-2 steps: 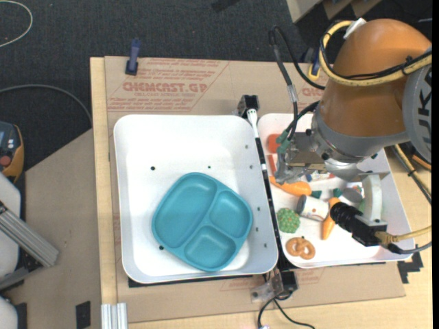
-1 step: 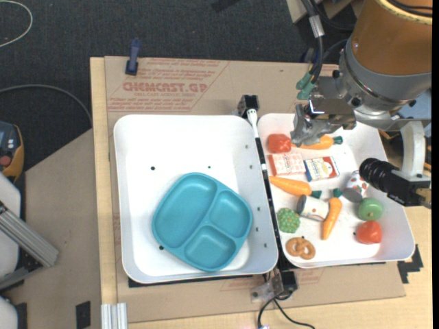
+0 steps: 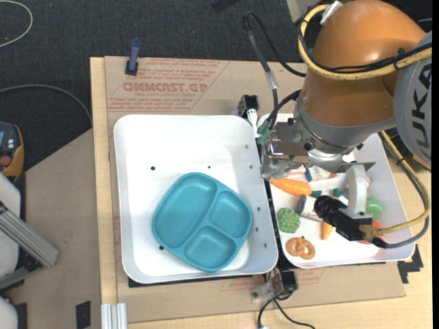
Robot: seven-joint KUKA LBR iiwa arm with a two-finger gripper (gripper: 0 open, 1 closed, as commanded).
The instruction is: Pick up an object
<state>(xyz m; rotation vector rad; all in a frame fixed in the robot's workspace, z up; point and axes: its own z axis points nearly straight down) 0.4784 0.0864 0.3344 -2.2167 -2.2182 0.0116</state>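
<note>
1. Where the right bin (image 3: 394, 252) comes closest: a brown pretzel (image 3: 300, 248), flat on the white floor near the front rim.
2. Just behind the pretzel: a bumpy green toy (image 3: 288, 219), close to the wall next to the left bin (image 3: 130, 184).
3. To the right of the green toy: a black tool (image 3: 339, 218) lying at a slant, with a small orange bit (image 3: 326, 229) just beside it.
4. Farther right: a green ball (image 3: 374, 208), touching or almost touching a white toy (image 3: 357, 187).
5. Behind the green toy: an orange carrot (image 3: 289, 186), lying flat, right under the arm's end.
6. Over in the left bin: a blue plate (image 3: 202, 219) with three parts, flat, set toward the front half.
7. Above the carrot: the gripper (image 3: 321, 173), low over the back of the right bin, mostly hidden under the big orange band (image 3: 357, 53) of the arm. Cannot tell if open or closed. Cannot see any toy held in it.
8. Under both bins: a brown cardboard sheet (image 3: 171, 81) with red print at the back.
9. Farthest back: a small blue clip (image 3: 132, 57) on the far edge of the cardboard, then dark floor (image 3: 68, 19).
</note>
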